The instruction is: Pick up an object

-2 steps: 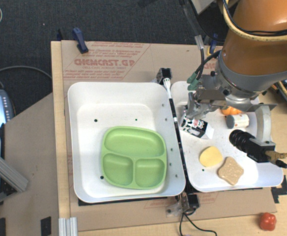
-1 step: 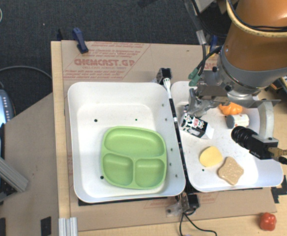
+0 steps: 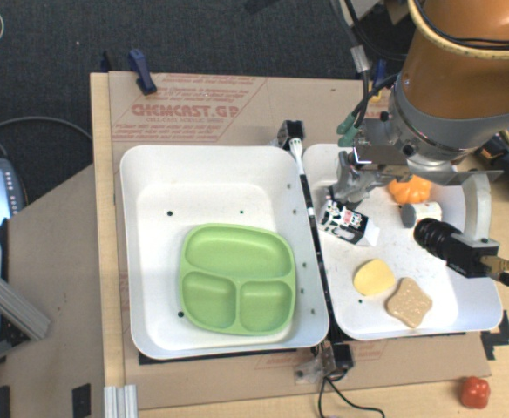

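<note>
Down in the right bin (image 3: 464, 320), the end effector (image 3: 352, 185) hangs just above a black-and-white card (image 3: 344, 221); whether it is spread or pinched cannot be told. Nearby lies 1 orange toy (image 3: 410, 190).

Bright even overhead light, soft shadows inside the white bins (image 3: 141, 233), slight overall softness

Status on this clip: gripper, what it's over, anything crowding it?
Gripper low in right bin, nothing seen between fingers. Black-and-white item just below it, orange piece beside. Yellow round, tan piece lie apart, nearer front.
</note>
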Robot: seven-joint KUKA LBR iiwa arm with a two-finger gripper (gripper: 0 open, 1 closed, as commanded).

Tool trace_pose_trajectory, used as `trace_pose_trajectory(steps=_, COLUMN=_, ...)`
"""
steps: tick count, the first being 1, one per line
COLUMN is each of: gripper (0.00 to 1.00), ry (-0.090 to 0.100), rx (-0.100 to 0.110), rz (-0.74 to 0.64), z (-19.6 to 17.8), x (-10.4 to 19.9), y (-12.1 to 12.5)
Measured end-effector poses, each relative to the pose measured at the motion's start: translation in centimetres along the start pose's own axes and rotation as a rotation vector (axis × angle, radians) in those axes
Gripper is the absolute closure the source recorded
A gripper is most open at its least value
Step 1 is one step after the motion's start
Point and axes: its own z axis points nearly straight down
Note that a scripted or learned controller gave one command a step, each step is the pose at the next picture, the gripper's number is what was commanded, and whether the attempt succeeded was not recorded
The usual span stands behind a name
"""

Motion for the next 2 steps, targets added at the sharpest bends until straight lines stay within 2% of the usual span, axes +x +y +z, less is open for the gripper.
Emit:
trace_pose_trajectory(steps=1, gripper=1.0, ry=-0.002, rx=0.021, rz=-0.001, z=21.7, x=5.1, y=-0.6)
trace_pose_trajectory(steps=2, gripper=1.0, ry=0.002, rx=0.003, rz=0.003, z=19.8, x=5.0, y=-0.2)
